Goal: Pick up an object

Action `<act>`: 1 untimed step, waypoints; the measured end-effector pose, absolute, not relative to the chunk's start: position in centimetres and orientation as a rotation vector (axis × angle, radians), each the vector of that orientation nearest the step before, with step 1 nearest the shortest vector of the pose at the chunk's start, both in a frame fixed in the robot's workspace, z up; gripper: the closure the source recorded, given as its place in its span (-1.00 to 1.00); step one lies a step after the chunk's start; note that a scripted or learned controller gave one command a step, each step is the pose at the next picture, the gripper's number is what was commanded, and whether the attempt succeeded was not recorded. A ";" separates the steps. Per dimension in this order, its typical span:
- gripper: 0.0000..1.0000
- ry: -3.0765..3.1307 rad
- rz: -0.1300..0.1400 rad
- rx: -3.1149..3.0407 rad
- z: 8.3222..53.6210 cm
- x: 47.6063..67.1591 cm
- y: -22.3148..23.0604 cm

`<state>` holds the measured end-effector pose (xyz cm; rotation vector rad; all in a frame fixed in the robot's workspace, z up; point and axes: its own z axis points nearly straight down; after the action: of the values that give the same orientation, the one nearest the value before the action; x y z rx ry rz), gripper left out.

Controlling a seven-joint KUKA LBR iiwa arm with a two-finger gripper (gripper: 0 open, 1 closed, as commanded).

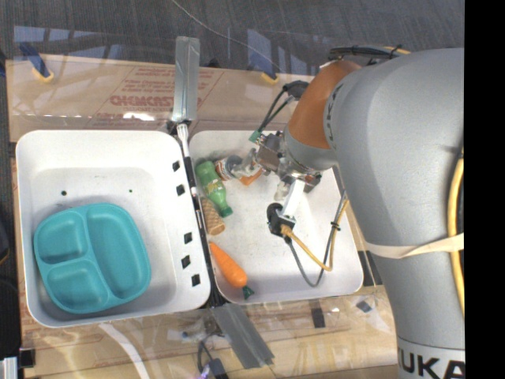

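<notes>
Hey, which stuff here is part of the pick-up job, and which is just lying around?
Likely part of the job:
gripper
green bottle, next to it
small orange piece, next to it

Just lying about:
carrot, right bin
brown cob-like piece, right bin
teal divided plate, left bin

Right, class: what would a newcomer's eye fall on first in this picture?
The bulky grey arm with its orange band, reaching in from the right over the right bin. Next, the teal divided plate lying in the left bin, then the orange carrot and green bottle by the right bin's left wall.
</notes>
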<state>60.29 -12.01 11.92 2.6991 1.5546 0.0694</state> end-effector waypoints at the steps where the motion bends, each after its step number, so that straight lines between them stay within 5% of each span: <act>1: -1.00 1.226 0.068 2.876 11.8 62.3 -10.6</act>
<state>62.33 -10.55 11.81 2.8756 1.2263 0.0682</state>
